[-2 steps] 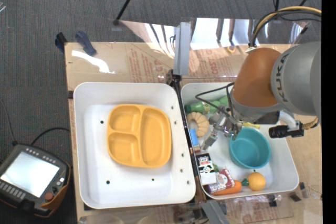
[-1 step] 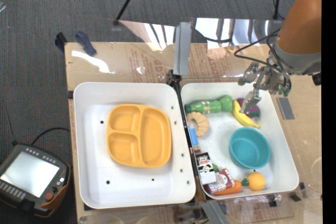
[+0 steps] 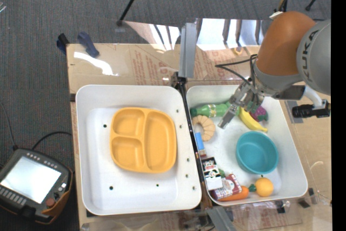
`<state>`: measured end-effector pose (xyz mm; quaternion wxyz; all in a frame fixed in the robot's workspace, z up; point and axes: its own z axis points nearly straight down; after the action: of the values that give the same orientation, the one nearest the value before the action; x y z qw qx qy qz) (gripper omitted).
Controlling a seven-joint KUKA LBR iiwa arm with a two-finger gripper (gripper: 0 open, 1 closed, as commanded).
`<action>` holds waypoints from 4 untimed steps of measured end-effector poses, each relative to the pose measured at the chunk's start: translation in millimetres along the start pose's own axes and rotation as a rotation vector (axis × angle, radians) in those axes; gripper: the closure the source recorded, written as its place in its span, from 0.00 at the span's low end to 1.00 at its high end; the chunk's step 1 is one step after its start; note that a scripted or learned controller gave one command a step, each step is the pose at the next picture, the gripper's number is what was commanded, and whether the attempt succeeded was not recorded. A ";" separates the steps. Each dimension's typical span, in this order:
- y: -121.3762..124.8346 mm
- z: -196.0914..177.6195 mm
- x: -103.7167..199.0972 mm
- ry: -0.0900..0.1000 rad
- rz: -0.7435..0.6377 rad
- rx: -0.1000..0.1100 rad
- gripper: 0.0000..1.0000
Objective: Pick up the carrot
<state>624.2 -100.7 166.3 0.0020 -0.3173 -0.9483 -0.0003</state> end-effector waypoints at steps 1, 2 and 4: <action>7.4 83.1 23.0 0.004 -0.030 0.004 0.00; -37.5 5.4 -24.0 -0.011 -0.160 -0.003 0.00; -48.7 -63.0 -6.1 -0.008 0.200 -0.003 1.00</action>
<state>600.0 -143.4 229.3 -0.0022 -0.4104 -0.9119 -0.0006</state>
